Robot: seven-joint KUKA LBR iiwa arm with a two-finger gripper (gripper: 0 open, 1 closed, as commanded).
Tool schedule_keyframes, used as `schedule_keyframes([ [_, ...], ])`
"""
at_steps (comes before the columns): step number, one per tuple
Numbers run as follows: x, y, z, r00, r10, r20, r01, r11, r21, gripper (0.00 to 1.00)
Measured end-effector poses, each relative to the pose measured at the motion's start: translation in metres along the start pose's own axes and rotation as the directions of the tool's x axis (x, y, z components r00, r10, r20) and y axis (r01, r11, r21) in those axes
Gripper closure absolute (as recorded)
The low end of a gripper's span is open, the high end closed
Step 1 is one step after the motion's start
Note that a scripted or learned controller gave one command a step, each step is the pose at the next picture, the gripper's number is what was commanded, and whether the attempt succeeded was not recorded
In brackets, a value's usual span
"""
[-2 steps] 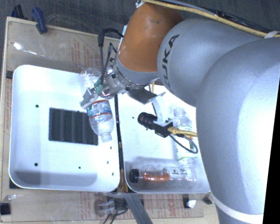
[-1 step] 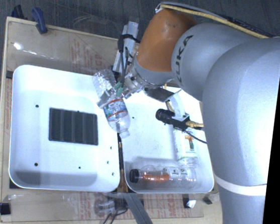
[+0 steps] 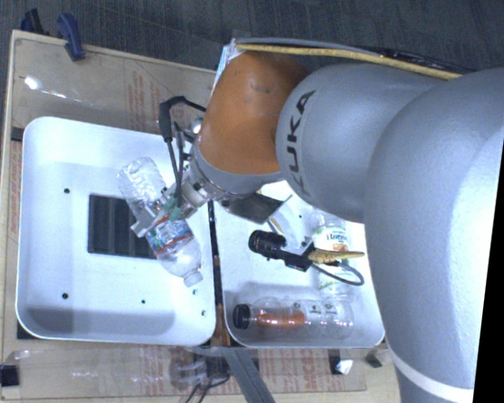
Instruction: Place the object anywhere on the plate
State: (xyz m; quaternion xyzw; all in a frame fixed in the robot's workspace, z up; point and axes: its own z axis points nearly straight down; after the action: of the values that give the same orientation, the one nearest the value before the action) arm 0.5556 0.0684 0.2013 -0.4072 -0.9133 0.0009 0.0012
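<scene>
While the arm (image 3: 377,148) spans the right bin (image 3: 307,347), gripper (image 3: 161,217) is clamped around the middle of a clear bottle (image 3: 180,251) over the left bin (image 3: 54,181), near its right edge. Clear bottle is tilted, cap toward that bin's lower-right corner, overlapping the right edge of the dark plate (image 3: 108,224). Right bin: brown bottle (image 3: 288,319) along the lower edge, yellow-label bottle (image 3: 331,238) further up.

Count on inspection: two white bins, left bin (image 3: 44,262) and right bin (image 3: 307,345); three bottles in all, one clear plastic bottle (image 3: 179,249) at the left and two further bottles (image 3: 297,320) (image 3: 334,238) at the right; one dark plate (image 3: 108,224); two blue clamps (image 3: 72,35) (image 3: 30,21).
</scene>
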Motion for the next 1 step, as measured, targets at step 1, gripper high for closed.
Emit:
schedule_keyframes([
  [1,-0.0226,0.0178,-0.0291,1.0,0.031,0.002,-0.031,1.0,-0.001,1.0],
])
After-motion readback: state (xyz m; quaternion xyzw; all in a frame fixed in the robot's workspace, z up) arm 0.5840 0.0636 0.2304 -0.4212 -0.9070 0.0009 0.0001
